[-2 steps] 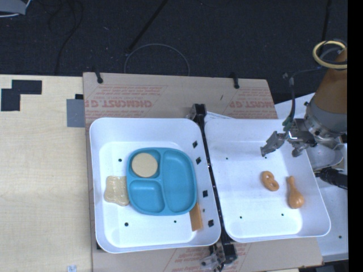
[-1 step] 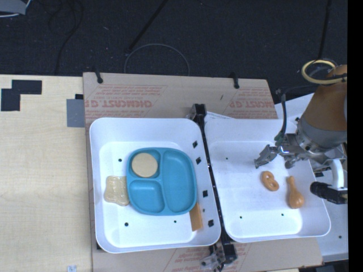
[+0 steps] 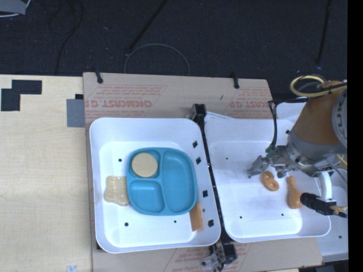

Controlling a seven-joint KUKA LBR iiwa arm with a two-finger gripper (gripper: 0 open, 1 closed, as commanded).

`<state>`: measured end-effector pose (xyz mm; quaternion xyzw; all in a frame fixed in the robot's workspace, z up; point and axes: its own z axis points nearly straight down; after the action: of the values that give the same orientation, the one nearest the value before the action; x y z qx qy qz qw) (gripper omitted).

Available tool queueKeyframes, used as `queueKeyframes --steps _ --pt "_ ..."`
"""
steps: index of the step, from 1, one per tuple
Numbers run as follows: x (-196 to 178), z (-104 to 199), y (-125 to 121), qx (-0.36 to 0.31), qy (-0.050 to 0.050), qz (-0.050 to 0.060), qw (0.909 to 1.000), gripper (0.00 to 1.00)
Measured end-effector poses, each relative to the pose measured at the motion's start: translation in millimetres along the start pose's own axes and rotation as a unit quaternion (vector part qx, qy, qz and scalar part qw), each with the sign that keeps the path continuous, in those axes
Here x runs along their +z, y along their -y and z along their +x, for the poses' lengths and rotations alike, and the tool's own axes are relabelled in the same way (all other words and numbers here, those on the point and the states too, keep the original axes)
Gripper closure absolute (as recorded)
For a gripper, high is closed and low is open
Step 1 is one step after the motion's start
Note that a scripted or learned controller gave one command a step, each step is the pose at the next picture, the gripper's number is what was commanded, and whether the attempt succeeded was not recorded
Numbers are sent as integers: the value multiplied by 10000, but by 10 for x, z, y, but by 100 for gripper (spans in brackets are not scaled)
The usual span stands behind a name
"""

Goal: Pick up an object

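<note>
Camera view, above the bench: your arm reaches into the right bin, with the gripper low over the white floor near the bin's middle. Whether the gripper is released or clenched cannot be told from this slant, and nothing is seen held in it.

An orange pretzel-shaped piece lies just beside the gripper, below and to the right. A longer orange-brown piece lies near the pretzel-shaped piece, further right.

In the left bin, a blue divided plate carries a round tan biscuit in its upper-left compartment. A pale slice touches the plate's left edge and a brown stick lies at its lower right corner.

The pretzel-shaped piece looks like your nearest candidate, and the step in hand appears to be the approach. To do it well:
- Centre the tool over the ring rather than beside it.
- Span one side of the loop, not the whole piece.
- Come down square to the floor.
- Keep off the longer piece, since a nudge could push either one away.
- Lift only once you see the piece actually caught.
</note>
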<state>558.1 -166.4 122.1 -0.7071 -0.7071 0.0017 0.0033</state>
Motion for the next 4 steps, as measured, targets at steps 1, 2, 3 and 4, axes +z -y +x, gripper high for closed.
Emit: queueKeyframes --steps 1,2,3,4 --pt "-124 -16 -5 18 4 -10 10000 100" --pt "-752 -19 27 -3 15 -49 10000 100" --pt "-1085 -29 24 -2 14 -43 10000 100" --pt "-1179 480 -54 -25 1 -35 10000 100"
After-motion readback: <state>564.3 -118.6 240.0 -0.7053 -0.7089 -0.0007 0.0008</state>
